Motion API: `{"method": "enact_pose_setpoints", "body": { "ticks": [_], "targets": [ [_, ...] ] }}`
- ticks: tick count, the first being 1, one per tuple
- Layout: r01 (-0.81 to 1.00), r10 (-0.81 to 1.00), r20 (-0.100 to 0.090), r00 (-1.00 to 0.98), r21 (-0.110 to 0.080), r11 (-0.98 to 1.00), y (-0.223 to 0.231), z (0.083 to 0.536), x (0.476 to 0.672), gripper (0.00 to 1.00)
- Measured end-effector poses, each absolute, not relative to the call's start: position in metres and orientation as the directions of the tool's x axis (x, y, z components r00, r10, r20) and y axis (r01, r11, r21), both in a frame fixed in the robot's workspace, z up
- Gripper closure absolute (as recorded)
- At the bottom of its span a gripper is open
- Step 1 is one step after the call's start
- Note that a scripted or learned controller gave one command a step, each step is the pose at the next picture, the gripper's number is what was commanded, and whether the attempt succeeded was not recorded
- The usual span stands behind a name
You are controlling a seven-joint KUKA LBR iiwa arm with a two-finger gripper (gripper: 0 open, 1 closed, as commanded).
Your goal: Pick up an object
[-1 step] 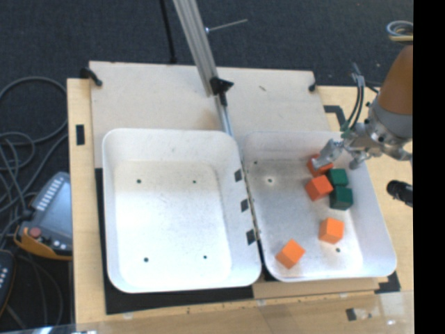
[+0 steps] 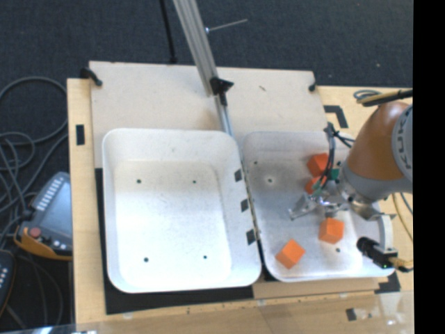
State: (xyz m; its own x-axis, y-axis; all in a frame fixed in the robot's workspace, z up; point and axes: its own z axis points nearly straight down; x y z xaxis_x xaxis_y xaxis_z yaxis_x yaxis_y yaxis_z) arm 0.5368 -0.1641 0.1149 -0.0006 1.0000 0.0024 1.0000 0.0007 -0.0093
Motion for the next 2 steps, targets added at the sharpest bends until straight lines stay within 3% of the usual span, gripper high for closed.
{"method": "enact_pose_setpoints", "body": {
  "ticks": [1,2],
  "targets": [
    [1.000,1.000,-0.002,0.001,-0.002,-0.001,-0.153,0.095,0.660,0.00],
    [1.000,1.000,0.017,-0.004,0.007,0.003,-0.210,0.101,0.611,0.00]
  ]
}}
